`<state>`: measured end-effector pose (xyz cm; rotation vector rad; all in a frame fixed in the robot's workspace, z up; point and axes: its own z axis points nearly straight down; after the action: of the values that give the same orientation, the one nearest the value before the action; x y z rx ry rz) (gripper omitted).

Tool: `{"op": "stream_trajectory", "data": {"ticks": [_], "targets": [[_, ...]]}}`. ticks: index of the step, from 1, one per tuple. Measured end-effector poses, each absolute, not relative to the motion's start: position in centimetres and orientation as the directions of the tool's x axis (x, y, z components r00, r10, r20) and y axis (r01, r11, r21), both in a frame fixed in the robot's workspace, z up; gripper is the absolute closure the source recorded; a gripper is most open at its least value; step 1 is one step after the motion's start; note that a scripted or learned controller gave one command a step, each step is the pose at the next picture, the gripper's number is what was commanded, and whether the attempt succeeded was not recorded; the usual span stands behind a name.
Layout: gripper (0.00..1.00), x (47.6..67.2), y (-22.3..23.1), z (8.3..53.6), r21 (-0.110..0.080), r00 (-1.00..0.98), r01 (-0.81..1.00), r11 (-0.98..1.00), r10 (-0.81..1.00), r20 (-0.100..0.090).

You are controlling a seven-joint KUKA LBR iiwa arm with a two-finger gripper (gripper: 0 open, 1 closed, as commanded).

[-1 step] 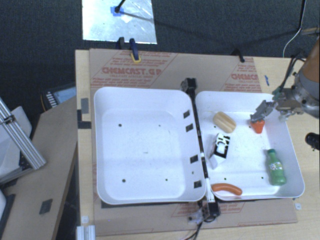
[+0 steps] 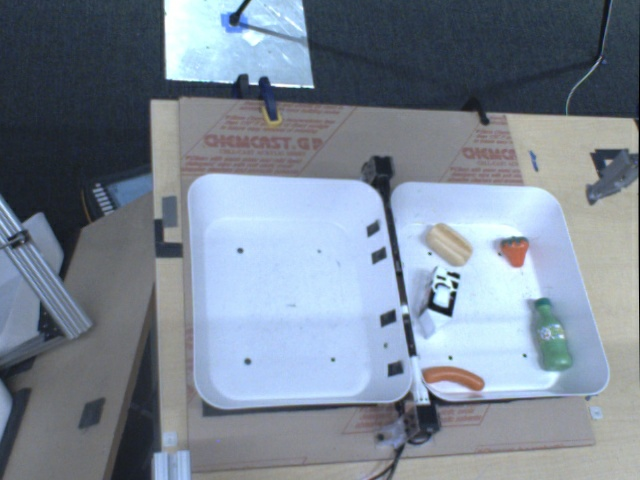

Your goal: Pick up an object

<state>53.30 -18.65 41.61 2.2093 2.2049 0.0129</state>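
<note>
Hand (image 2: 612, 175) sits cut off at the view's right edge, beyond the right bin (image 2: 560, 213); open or closed, I cannot tell. Well apart from it lie a bun (image 2: 449, 243), red fruit (image 2: 514, 251), bottle (image 2: 549, 334), sausage (image 2: 453, 377) and a blurry black-and-white item (image 2: 443, 292).

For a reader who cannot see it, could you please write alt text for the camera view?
Two shallow white bins sit side by side on a bench; the right bin holds a bread roll, a red strawberry-like toy, a green bottle, an orange sausage and a small black-and-white object. The left bin lies beside it, and a grey gripper part shows at the right edge.
</note>
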Motion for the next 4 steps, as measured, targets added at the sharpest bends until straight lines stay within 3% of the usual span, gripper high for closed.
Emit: {"op": "stream_trajectory", "data": {"ticks": [1,2,3,4], "targets": [[0.00,58.7,-19.0,54.4,0.020,-0.007,1.000,0.007,1.000,-0.007],[1.00,58.5,-19.0,54.8,0.009,-0.010,1.000,0.010,1.000,-0.004],[1.00,58.6,-19.0,55.9,0.012,-0.015,1.000,0.015,1.000,-0.006],[1.00,55.8,-18.5,38.3,-0.014,0.000,1.000,0.000,1.000,0.004]]}}
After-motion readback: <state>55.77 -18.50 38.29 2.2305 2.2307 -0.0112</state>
